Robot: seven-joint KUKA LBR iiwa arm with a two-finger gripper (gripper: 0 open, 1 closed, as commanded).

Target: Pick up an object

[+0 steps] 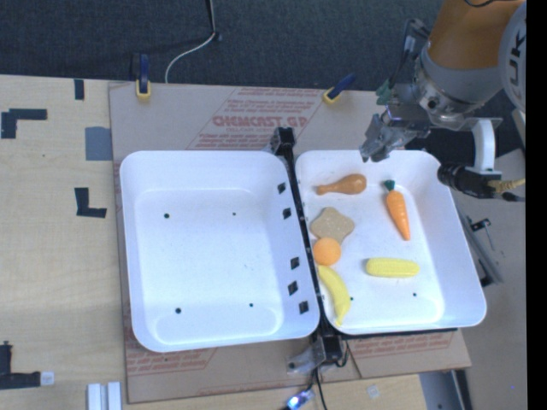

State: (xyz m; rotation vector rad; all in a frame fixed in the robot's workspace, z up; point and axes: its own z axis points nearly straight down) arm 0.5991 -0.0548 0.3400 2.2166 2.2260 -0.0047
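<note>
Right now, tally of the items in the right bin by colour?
Orange: 2, carrot and orange
Yellow: 2, banana and corn cob
Brown: 2, chicken drumstick and bread slice
Total: 6

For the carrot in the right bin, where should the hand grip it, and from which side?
Probably from straight above, fingers closing across the carrot's thick upper half just below the green top. It lies flat, pointing away from the camera with its tip nearer, tapering toward that tip, so the wide end gives more to hold. It has bare bin floor on both sides, apart from the corn.
</note>
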